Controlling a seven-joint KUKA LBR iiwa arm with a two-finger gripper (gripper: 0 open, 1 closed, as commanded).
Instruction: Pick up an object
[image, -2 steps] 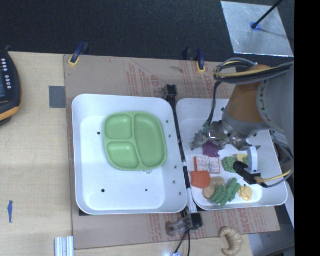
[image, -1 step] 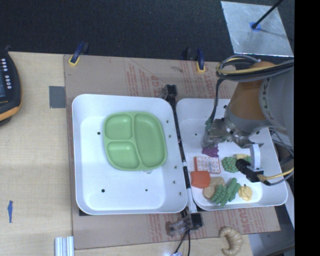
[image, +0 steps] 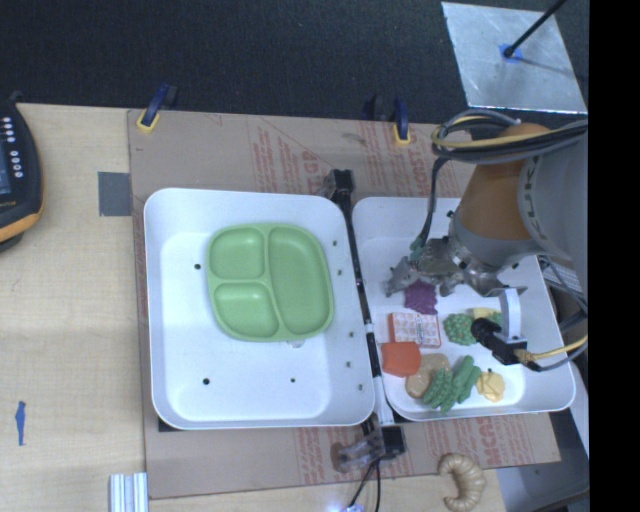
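the grey metal end effector (image: 425, 268) hangs low in the right white plastic bin (image: 385, 240), directly over a purple toy grape bunch (image: 421, 297); i cannot tell its state. just below lie a red-and-white patterned packet (image: 414, 328), a red block (image: 401, 358) and green pea pods (image: 452, 383). the left white bin (image: 170, 300) holds a green 3-compartment plate (image: 270, 281).

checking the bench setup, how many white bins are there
2: the left bin holds a green divided plate; the right bin holds the small items under the arm.
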